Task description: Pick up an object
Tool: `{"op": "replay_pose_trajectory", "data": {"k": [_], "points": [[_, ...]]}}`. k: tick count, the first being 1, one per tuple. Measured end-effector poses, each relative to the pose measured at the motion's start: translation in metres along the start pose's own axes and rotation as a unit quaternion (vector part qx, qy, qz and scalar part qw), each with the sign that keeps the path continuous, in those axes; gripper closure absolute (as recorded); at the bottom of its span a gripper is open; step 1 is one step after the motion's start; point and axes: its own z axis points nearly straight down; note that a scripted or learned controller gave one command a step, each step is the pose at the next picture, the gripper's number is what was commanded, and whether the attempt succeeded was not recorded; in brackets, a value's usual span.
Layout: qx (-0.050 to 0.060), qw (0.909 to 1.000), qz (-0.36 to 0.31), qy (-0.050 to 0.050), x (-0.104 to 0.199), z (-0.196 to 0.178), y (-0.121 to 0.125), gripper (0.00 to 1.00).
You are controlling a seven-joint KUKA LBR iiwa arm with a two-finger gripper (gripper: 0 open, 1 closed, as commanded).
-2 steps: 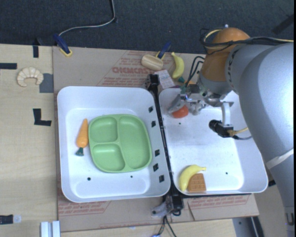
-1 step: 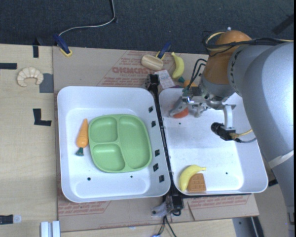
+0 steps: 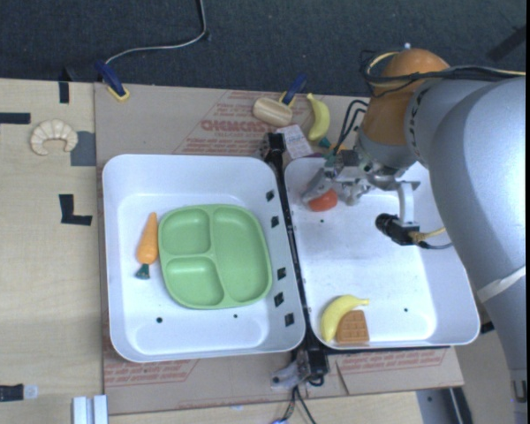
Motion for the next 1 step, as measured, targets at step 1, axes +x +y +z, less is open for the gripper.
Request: {"op": "replay_pose_trajectory", "data": {"k": [1], "points": [[0.000, 1.0000, 0.000, -0.001, 0.0071, 0.0001, -0.0052, 0.00]]}}
